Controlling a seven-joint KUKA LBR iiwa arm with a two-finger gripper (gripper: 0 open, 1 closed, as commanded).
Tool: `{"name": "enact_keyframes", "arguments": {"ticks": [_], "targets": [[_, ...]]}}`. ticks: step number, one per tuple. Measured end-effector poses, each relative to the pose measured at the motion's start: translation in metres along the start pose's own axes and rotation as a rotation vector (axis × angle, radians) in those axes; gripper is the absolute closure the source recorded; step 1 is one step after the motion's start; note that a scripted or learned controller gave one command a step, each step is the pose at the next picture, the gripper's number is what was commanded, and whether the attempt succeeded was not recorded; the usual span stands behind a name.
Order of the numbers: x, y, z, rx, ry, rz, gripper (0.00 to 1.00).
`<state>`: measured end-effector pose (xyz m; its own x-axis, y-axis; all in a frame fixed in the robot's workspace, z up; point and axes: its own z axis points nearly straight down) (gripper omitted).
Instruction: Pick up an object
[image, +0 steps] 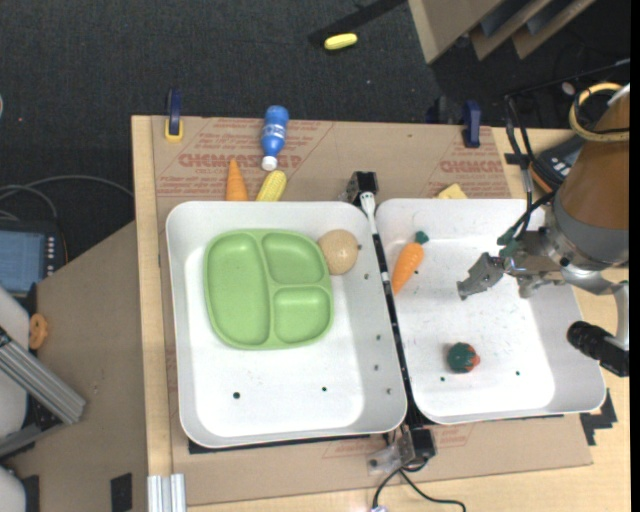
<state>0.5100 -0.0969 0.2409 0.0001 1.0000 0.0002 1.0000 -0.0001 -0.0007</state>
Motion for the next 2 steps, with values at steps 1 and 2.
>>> {"name": "enact_keyframes", "arguments": {"ticks": [1, 2], "targets": [[-0.035, -0.030, 0.076, 0.010, 0.001, 0.005, 0.00], [-0.030, -0.032, 0.161, 0.003, 0.002, 0.000, 0.00]]}}
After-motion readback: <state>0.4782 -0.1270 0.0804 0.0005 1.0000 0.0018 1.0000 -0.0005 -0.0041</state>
